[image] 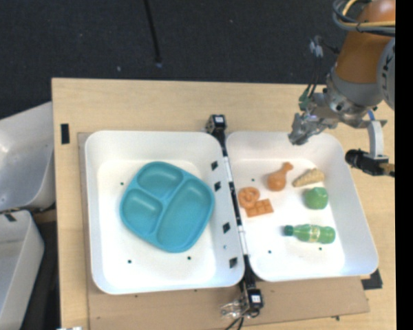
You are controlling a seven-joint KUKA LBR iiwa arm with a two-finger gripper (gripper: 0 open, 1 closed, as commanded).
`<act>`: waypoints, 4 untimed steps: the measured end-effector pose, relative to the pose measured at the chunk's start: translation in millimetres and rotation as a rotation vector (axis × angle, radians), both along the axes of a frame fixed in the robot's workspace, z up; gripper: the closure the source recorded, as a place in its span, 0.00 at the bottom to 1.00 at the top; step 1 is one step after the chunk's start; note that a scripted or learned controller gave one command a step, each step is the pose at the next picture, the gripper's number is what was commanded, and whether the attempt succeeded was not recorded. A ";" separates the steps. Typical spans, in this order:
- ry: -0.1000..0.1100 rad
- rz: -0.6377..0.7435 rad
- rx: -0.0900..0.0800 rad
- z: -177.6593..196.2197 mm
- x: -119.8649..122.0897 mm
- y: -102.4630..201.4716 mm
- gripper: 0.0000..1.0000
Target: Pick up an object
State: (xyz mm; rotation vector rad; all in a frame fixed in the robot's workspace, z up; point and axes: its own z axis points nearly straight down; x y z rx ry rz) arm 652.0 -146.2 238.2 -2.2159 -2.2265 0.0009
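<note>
Objects for picking lie in the right bin [358, 249]: an orange drumstick-shaped toy [279, 177] near the bin's centre, a tan ridged piece [308, 178] just beside it at 3 o'clock, and a green round toy [316, 198] close by at 5 o'clock from the drumstick. At 8 o'clock from the drumstick sit an orange pretzel-like piece [248, 196] and a flat orange block [260, 207], which seem to touch, though the view is too coarse to be sure. A green bottle [310, 234] lies on its side toward the bin's 6 o'clock edge.

The gripper [299, 135] hangs over the right bin's 12 o'clock rim, apart from every toy, with nothing between its fingers; whether they are spread or closed I cannot tell from this angle. The orange band [361, 53] of the arm shows above it at 1 o'clock.

The left bin [110, 263] holds a blue divided plate [167, 205] at its centre.
</note>
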 end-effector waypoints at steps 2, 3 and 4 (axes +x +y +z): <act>-0.001 0.001 0.002 11.7 -59.0 92.6 1.00; 0.000 0.001 0.001 -1.1 -78.6 141.0 1.00; 0.001 0.001 0.001 -7.3 -104.9 185.9 1.00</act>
